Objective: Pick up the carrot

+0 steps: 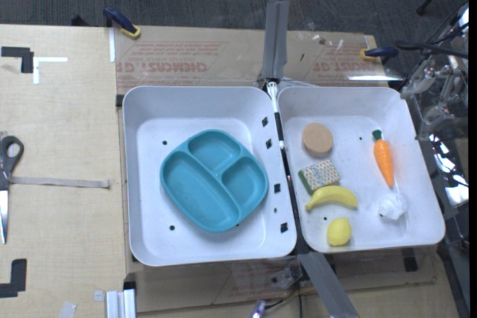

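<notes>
Gripper (438, 89) seems to be the blurred grey metal and cable just outside the far right corner of the bins. How it is set cannot be told, and nothing is seen in its hold. From the left, a pair of scissors (7, 160) lies at the edge of the pale bench (59, 123). A blue and yellow clamp (123, 22) sits on the cardboard behind the bins. The left bin (141, 234) holds a teal divided plate (215, 180), set flat near its middle. In the right bin (425, 231), a round tan disc (317, 138) lies toward the far side. A green-edged sponge (320, 175) lies just nearer, a banana (332, 197) touches its near edge, and a lemon (339, 231) sits near the front wall. The carrot (383, 160) lies flat toward the right wall, apart from the gripper. Its green top points away and its tip reaches toward a small white crumpled object (392, 206).
</notes>
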